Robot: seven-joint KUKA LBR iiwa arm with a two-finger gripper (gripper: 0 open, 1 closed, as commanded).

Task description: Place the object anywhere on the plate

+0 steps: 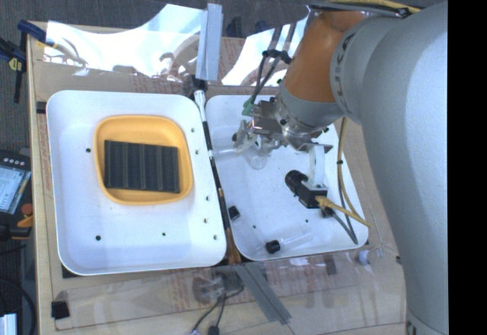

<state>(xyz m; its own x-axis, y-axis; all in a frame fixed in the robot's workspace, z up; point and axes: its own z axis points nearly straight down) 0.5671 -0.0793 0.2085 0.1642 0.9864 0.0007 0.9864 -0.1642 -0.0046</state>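
one gripper point(255, 145) low over right bin point(262, 208), near its upper left part, pointing left; finger spread and grip cannot tell, tip blurred against white floor. clear, glassy object point(257, 158) just beneath tip, whether touching cannot tell. small black piece point(233, 212) below gripper, second black piece point(272, 247) further down near bin's front rim. orange band point(323, 52) of arm up and right of gripper. yellow plate point(143, 160) with dark ribbed insert well to left of gripper, in left bin point(68, 212).
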